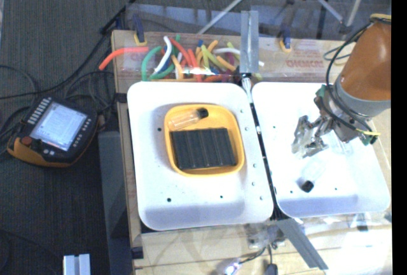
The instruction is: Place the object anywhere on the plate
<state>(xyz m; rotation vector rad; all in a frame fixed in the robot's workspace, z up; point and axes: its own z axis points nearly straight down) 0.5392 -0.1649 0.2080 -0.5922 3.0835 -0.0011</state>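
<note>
The grey arm with the orange band is cut off by the frame's right edge above the two-finger metal gripper, whose fingers blur into one glinting cluster. Just below the gripper, a clear, black-capped small bottle fades against the white right bin, its outline indistinct.

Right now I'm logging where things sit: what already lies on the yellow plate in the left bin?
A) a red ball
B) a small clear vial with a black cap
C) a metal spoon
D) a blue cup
B: a small clear vial with a black cap lies near the top rim of the yellow plate, above its dark ribbed insert.
</note>
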